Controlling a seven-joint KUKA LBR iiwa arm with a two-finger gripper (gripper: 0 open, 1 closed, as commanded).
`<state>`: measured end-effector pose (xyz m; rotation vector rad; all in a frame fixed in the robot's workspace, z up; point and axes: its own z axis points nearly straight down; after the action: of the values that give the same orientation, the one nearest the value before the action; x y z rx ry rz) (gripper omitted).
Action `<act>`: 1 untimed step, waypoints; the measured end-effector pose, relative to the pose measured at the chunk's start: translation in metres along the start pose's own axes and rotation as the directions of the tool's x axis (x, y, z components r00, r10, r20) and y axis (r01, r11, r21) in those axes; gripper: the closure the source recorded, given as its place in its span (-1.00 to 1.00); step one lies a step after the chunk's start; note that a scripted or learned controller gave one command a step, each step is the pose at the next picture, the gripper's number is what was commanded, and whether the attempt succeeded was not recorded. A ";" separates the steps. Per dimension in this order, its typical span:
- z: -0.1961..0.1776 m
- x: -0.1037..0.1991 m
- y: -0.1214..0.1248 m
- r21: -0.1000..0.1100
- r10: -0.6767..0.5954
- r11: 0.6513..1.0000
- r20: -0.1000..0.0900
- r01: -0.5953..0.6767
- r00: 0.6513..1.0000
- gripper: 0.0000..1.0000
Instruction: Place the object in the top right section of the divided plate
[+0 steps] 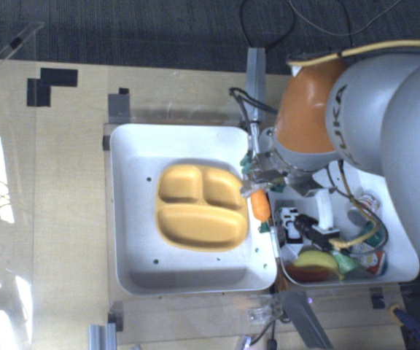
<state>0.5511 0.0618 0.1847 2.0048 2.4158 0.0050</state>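
Camera view: arm (385, 108) comes in from the right, across the right bin (408, 262). Gripper (254, 181) sits over the left bin's (133, 195) right wall; can't tell if it's clamped or released. Orange object (259, 205) is right under the gripper, at that wall, just beside the yellow divided plate (199, 224) and outside its top right section; grasp unclear. Plate lies flat in the left bin, all three sections bare. Right bin holds a yellow banana-like piece (318, 258), a red item (308, 273) and a green one (345, 263).
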 end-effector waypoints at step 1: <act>0.000 0.000 0.000 0.000 0.001 1.000 0.000 -0.001 1.000 -1.00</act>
<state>0.5511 0.0616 0.1848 2.0056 2.4151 0.0051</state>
